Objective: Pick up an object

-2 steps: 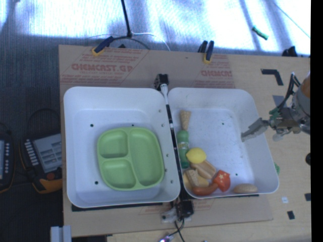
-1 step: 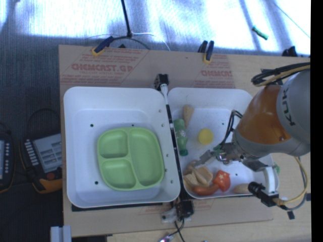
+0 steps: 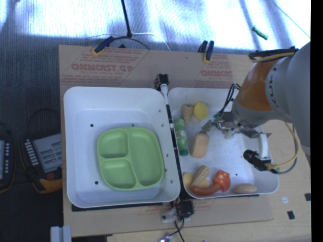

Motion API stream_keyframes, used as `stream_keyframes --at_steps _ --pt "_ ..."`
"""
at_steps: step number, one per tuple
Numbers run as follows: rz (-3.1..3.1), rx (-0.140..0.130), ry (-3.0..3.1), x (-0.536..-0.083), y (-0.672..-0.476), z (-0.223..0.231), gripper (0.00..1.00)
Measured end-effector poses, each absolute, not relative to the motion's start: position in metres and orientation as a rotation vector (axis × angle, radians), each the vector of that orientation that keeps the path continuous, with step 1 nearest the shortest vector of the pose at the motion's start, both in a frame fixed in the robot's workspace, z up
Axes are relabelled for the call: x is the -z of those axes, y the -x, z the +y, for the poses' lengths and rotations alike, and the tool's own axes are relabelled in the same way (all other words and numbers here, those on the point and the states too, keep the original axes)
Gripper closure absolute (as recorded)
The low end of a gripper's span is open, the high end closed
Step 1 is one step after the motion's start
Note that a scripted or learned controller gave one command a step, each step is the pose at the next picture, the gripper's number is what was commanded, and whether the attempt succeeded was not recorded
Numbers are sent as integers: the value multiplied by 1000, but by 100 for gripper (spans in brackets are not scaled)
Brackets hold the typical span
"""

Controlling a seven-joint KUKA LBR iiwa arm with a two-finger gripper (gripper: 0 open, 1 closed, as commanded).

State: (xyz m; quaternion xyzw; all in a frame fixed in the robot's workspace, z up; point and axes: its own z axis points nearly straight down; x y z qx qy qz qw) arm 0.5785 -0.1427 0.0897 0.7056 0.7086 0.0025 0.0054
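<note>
Bread roll (image 3: 200,145) sitting just beside my end effector (image 3: 220,123) | I'm centring over it | grip width: cannot tell

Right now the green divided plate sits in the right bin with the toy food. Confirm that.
Not quite: the camera view shows the green divided plate in the left bin. The toy food lies in the right bin, apart from it.

Strong bluish light falls from the far side, washing the floor (image 3: 202,9) there into pale streaks. The white bins (image 3: 81,105) read bright, nearly blown out. Left floor dim. Overall soft focus, low resolution, faint shadows
</note>
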Motion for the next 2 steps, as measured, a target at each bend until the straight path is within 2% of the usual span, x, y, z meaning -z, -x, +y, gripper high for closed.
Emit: stream_keyframes --at_steps 1,2 --pt "2248 -9 -2177 -89 -656 -99 0" --pt "2248 6 -2179 -100 -655 -103 100"
